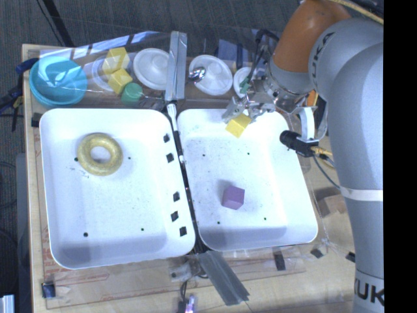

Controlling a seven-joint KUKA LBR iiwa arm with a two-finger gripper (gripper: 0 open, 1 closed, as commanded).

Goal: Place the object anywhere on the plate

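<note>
tool (242,113) closed on yellow block (237,125), far edge of right bin (296,223) | plate (212,74) just beyond, up-left of tool | you carry that way

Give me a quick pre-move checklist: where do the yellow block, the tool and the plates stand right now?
1. Yellow block at the tool: ok, it sits right at the tip.
2. Firm grasp: cannot tell.
3. Block above the right bin, at its far edge: ok.
4. Block on a plate: not ok, plate lies beyond the bin.
5. Purple cube out of the way: ok.
6. Gold ring in the left bin: ok.
</note>
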